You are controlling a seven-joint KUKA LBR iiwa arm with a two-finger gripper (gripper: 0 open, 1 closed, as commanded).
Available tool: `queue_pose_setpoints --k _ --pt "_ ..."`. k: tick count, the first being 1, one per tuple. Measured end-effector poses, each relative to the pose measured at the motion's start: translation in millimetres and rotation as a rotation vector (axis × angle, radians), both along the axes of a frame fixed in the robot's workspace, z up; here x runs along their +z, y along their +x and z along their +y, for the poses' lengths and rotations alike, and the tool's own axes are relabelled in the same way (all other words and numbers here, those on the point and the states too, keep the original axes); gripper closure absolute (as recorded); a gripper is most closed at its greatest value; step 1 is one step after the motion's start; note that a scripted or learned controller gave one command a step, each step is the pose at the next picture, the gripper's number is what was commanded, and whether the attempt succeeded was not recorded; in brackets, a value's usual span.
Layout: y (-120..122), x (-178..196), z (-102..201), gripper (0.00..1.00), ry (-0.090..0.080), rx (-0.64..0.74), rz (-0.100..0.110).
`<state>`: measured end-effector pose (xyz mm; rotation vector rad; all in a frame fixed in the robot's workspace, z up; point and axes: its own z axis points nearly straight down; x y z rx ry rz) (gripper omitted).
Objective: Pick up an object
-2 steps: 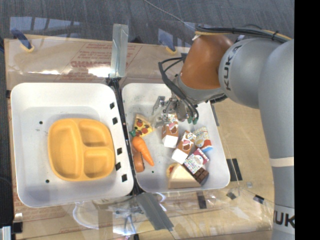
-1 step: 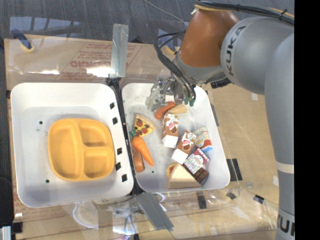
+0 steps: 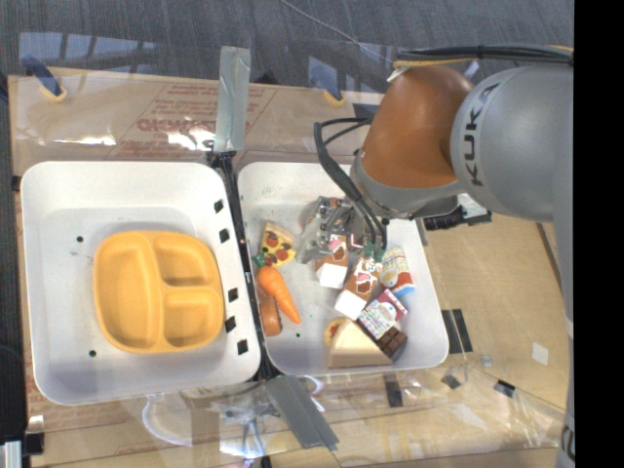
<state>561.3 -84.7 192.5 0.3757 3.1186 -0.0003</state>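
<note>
Tool (image 3: 334, 224) low in right bin (image 3: 292, 188), toy pile (image 3: 366, 295) just beside

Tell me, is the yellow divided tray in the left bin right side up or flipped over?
Right side up. The yellow tray lies flat in the left bin, with its three compartments open towards the camera and their dividing ridges showing.

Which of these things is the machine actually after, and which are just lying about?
Part of the job:
- pincer, low over the right bin
- toy carrot
- pizza slice
- cheese wedge
- small packets

Just lying about:
- yellow divided tray in the left bin
- grey tape strip
</note>
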Motion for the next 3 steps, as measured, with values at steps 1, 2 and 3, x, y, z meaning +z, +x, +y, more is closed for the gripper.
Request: queue_pose_setpoints --k 1,2,3 --pt "36.2 36.9 -0.6 1.0 -0.001 -0.031 -0.003" --pt "22.8 -30.0 -107.5 1.0 -0.001 0.032 0.006" --pt "25.3 -27.8 -103.8 0.0 0.0 0.038 0.0"
